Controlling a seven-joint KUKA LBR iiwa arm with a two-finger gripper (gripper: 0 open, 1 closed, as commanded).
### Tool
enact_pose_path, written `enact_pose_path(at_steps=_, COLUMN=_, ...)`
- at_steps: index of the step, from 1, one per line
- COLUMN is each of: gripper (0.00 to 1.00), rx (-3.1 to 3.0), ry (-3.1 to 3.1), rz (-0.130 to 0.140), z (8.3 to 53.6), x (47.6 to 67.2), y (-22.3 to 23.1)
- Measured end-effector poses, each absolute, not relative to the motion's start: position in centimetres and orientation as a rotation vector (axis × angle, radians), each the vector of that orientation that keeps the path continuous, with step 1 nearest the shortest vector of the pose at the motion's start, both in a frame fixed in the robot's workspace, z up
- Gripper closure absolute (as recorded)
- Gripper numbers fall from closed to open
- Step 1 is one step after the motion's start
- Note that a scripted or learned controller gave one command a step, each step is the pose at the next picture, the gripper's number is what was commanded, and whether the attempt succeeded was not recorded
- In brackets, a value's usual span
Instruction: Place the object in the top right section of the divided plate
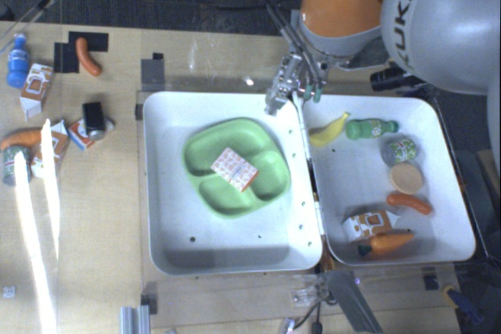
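The green divided plate (235, 168) sits in the left bin (168, 246), a white packet with a red grid pattern (235, 168) lying across its central ridges. The gripper (283, 94) hangs above the plate's far right, at the bins' shared wall; its fingers' state cannot be told. "KUKA" reads on the grey arm (438, 12).

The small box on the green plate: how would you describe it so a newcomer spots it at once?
Look in the left white bin, where a green divided plate sits. On the plate's middle ridge lies a small box, white with a red pattern, tilted. It is the one item on the plate; the other food items lie in the right bin.
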State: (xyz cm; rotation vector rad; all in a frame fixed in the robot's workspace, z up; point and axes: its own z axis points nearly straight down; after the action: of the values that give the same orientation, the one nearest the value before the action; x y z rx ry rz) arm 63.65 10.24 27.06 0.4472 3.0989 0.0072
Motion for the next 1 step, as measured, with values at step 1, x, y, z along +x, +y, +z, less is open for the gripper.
enact_pose_path(at_steps=1, gripper=1.0, rx=0.098, ry=3.13, rz=0.005, z=24.75, x=65.19, y=7.04)
